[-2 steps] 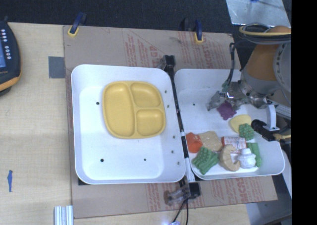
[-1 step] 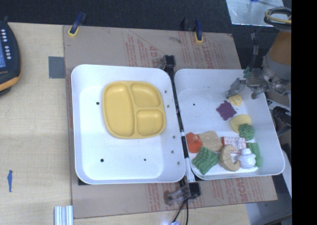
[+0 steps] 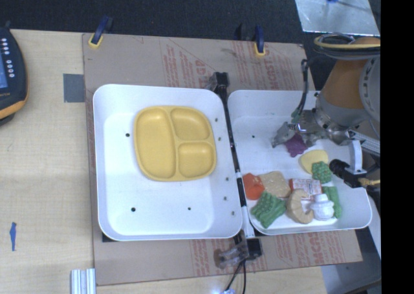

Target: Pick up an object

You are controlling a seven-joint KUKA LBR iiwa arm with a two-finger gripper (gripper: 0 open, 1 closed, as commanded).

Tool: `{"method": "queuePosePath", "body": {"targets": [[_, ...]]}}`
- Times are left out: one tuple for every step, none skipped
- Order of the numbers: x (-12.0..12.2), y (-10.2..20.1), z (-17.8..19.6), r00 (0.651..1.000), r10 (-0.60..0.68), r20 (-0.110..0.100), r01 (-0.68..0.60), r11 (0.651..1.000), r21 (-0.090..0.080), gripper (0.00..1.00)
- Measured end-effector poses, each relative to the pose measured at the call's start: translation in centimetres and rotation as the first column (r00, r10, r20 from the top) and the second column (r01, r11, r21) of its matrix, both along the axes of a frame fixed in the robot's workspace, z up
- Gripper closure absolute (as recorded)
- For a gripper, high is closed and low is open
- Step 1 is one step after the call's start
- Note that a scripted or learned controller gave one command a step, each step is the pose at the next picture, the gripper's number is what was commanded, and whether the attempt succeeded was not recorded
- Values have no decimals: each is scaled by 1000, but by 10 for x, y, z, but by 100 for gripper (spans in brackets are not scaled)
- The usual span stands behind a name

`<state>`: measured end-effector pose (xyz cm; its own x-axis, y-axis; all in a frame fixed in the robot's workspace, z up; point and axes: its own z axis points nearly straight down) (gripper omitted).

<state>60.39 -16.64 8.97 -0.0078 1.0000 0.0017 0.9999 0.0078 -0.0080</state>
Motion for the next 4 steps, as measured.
{"method": "queuePosePath", "body": {"targets": [[22,-48,59,1000,-6,13,6,1000,-6,0],[23,5,11,1000,1,1,-1,1000,1,0],[-10,-8,1,1000,-5,0,5,1000,-2,0],[-6,-48,63,1000,-7,11,7,1000,-5,0]]}}
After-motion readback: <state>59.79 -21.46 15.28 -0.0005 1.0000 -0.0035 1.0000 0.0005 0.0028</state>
